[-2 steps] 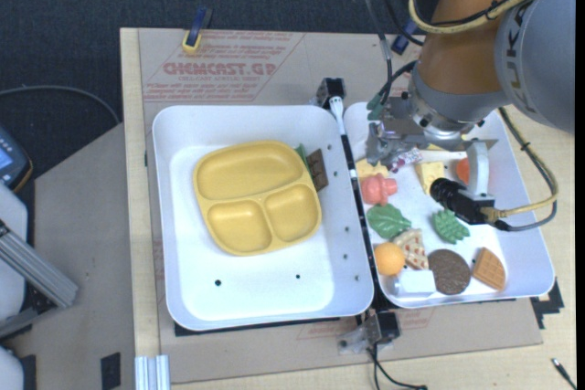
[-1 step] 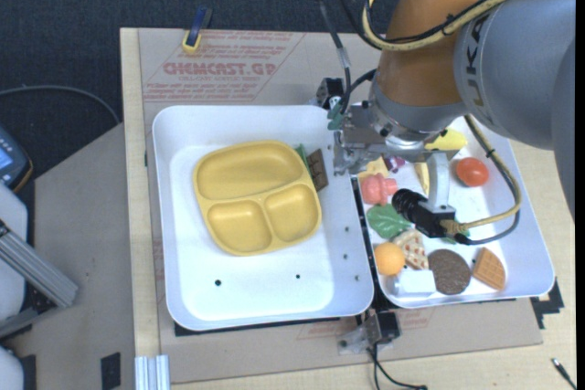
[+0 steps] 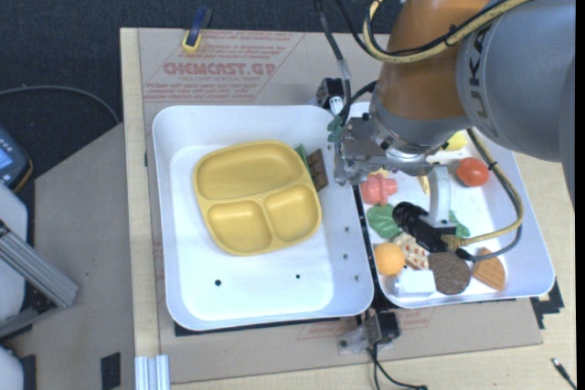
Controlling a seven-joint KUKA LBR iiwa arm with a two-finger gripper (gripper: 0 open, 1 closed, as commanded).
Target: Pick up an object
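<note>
Arm's orange wrist (image 3: 430, 59) sits up top; claw (image 3: 358, 162) state, can't tell. Yellow tray (image 3: 256, 196) in left bin (image 3: 183, 288) beside it, toy food (image 3: 430, 260) just past it in right bin (image 3: 535, 269).

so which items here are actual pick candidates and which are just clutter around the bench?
Pick candidates, right bin:
- red tomato
- pink toy
- green piece
- orange ball
- brown round piece
- orange wedge

Not part of the pick:
- yellow divided tray in left bin
- yellow-blue clip on the board
- cables
</note>
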